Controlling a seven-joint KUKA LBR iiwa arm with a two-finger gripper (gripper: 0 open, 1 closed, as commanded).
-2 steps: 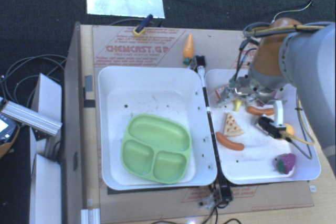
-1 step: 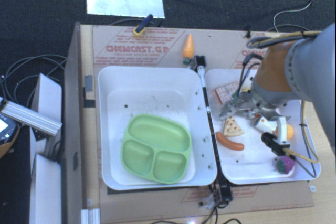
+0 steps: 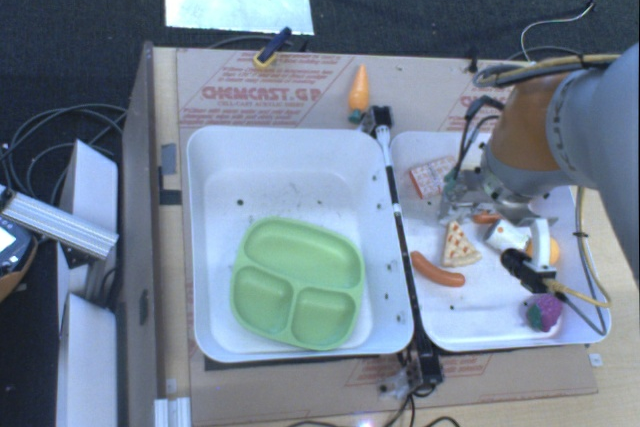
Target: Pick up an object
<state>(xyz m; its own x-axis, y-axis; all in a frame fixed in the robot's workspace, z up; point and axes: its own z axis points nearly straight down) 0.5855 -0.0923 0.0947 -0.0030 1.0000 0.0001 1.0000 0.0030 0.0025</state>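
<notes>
In the right bin [image 3: 470, 335], pincer [image 3: 462, 198] state unclear; pizza slice [image 3: 458, 245] looks light, rigid, thin — grip across edges.

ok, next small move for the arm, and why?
Probably a short drop straight down onto the pizza slice. The end effector sits low in the right bin, just above the slice, with the waffle to its upper left and the sausage further down. The slice is the nearest piece with free space around it.
</notes>
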